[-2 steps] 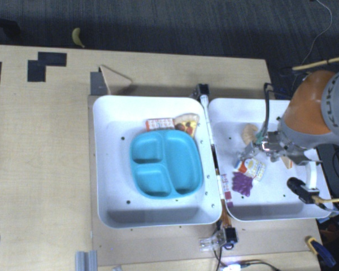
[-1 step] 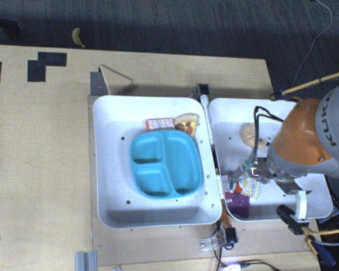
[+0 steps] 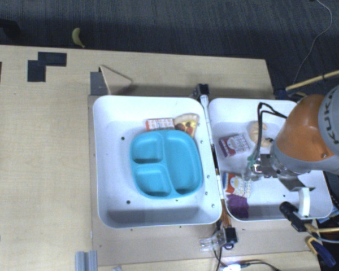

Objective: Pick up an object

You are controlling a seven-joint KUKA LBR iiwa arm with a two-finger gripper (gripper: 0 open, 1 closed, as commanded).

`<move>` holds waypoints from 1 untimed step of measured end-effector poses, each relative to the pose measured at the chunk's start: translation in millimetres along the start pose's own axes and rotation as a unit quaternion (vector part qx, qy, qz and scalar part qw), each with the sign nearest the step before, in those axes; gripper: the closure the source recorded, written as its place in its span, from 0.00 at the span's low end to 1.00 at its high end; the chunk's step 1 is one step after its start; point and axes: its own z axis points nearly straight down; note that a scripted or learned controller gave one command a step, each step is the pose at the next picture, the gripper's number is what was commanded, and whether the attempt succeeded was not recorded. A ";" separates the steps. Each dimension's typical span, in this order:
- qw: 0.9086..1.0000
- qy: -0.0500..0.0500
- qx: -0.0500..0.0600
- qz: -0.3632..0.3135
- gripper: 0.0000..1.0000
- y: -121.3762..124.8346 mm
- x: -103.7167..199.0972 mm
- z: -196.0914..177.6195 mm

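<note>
The robot's hand [image 3: 252, 168] is down low in the right bin [image 3: 319, 205]. The big arm hides most of it, so I cannot tell how the hand is set, or if it has anything. Right beside the hand lies a white packet with red on it [image 3: 235, 144]. Just below are another red and white packet [image 3: 234, 183] and a purple thing [image 3: 239, 206]. A round tan thing [image 3: 256, 131] sits near the top. To do this well, I think the hand should pick one packet, come straight down over its middle, and squeeze gently. The left bin [image 3: 110, 151] has a blue plate with parts [image 3: 165, 164].
</note>
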 end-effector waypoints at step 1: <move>1.000 0.005 0.013 -0.003 1.00 43.6 104.1 -81.5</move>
